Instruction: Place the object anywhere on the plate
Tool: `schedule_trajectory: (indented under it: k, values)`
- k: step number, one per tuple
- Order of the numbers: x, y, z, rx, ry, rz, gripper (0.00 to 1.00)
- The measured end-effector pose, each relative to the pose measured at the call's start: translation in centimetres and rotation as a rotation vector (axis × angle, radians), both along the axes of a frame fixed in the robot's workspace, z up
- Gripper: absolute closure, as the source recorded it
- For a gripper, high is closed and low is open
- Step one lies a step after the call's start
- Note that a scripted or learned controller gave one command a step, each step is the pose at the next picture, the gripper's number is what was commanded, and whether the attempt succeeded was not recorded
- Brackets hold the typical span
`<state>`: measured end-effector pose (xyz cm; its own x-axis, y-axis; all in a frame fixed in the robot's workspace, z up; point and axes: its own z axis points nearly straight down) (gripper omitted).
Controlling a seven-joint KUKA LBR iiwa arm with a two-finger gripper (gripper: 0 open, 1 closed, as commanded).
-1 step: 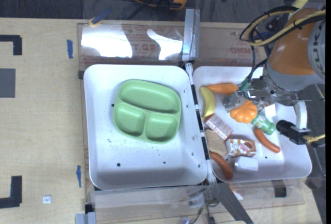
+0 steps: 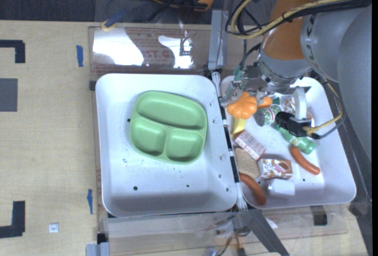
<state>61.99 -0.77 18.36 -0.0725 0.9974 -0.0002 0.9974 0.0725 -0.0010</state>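
Two bins, one plate, my arm over the right bin.

Camera view: green plate (image 2: 168, 126), three compartments, lying in the left bin (image 2: 112, 190). Right bin (image 2: 336, 181) holds an orange pepper (image 2: 242, 107), yellow piece, packets, a bottle and two sausages (image 2: 307, 161), all well apart from the plate. My gripper (image 2: 255, 90) sits just above the pepper; its grip state I cannot tell.

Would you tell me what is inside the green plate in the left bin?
The green plate shows three bare compartments, nothing lying in them. Whatever is beneath it on the left bin is covered.
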Motion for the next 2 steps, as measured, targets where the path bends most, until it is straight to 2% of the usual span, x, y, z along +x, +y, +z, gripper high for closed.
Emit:
schedule_trajectory:
  k: [1, 2]
  values:
    - [0.1, 0.1, 0.9, -0.002, -0.001, 0.003, 1.0]
    - [-1.4, 8.2, 0.0, -0.001, 0.004, -0.184, 1.0]
